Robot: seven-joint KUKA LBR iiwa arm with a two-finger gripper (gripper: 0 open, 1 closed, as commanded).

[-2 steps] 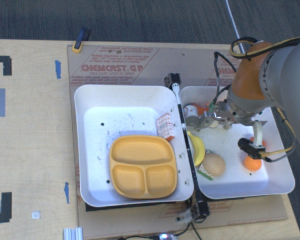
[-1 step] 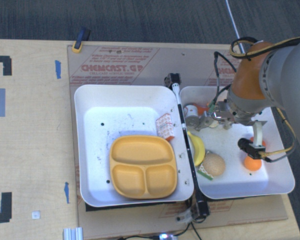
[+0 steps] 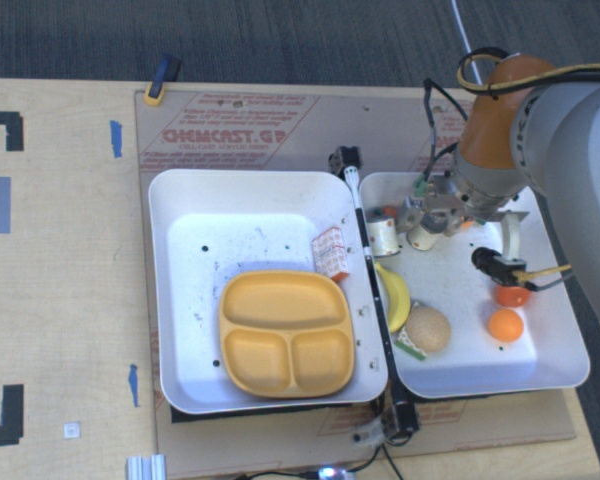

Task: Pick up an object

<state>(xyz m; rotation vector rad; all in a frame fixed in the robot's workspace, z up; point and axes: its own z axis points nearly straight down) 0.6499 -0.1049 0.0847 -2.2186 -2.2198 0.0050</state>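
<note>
Roughly: banana (image 3: 397,298) long axis runs near-far, beside right bin's (image 3: 555,368) left wall.

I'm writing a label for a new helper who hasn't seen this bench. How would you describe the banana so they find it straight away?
Start at the right-hand shallow white bin, the one the arm reaches into. Follow its left wall to the curved yellow banana lying lengthwise beside it, just above the round tan ball. It is long and curved, unlike the small round orange ball further right.
</note>
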